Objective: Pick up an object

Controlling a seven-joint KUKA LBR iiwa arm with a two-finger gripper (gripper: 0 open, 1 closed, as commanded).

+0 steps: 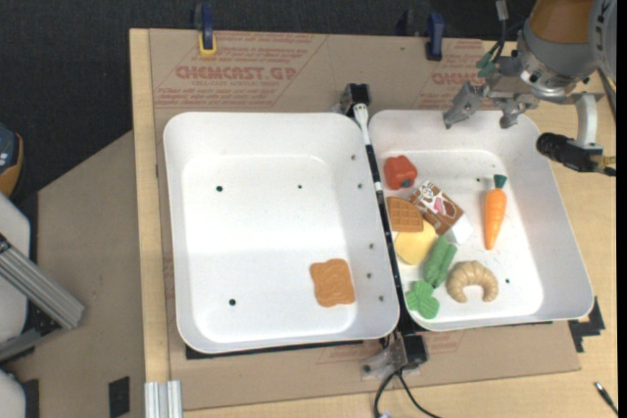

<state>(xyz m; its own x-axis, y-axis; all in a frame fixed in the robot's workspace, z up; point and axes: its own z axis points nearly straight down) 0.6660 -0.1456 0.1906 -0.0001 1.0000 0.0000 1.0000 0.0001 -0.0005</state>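
My gripper point(484, 114) hangs over the far rim of the right bin point(558, 210), its two grey fingers spread apart with nothing between them. Below it in that bin lie a red tomato point(399, 171), a waffle square point(404, 213), a brown snack packet point(438, 206), a yellow piece point(414, 246), a green vegetable point(432, 276), a croissant point(472, 280) and an orange carrot point(494, 213). The left bin point(196, 210) holds one orange-brown toast piece point(333, 283) near its front right corner.
Both bins rest on a cardboard sheet point(274, 69) held by a blue-yellow clamp point(205, 26) and a blue clamp point(434, 34) at the back. A black bracket point(355, 97) sits between the bins' far corners. The arm's wrist point(558, 34) stands at the upper right.
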